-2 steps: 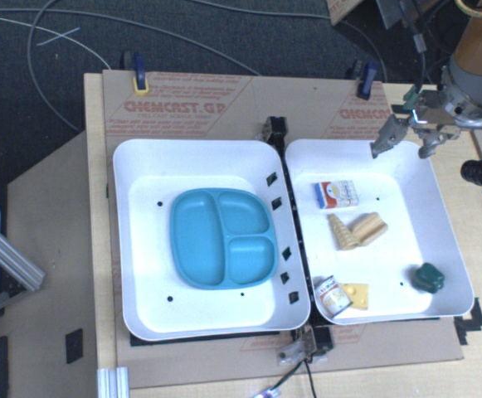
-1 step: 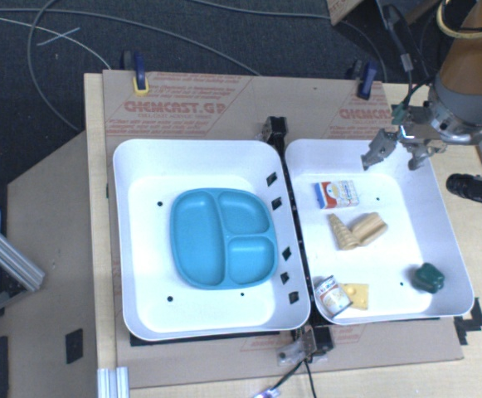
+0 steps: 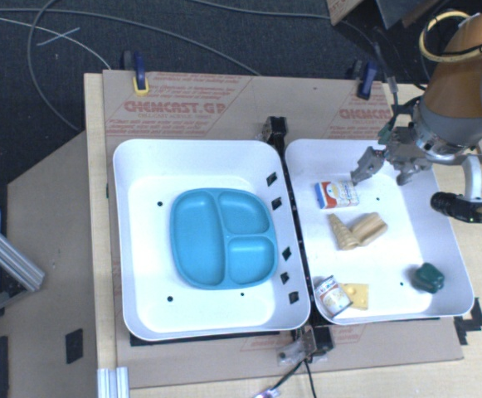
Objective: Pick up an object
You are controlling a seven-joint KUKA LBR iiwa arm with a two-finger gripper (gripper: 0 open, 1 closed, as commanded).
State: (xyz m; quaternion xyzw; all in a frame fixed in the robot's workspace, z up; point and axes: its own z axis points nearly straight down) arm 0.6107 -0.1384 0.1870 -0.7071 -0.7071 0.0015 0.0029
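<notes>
Fingers (image 3: 387, 170) spread open, holding nothing, above right bin (image 3: 448, 247); tan block (image 3: 357, 230) long axis tilted up-right

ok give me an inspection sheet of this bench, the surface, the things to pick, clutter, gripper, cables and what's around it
Surface: brown board bearing two white bins, left bin and right bin, side by side.
Job's things: in the right bin, a small red and white box, a tan piece, a small can touching a yellow piece, and a dark green block.
Clutter: blue divided plate in the left bin.
Gripper: gripper open above the right bin's far side, holding nothing.
Cables: grey cables looping on the dark floor beyond the board.
Surroundings: blue clamps on the board's far edge.
</notes>
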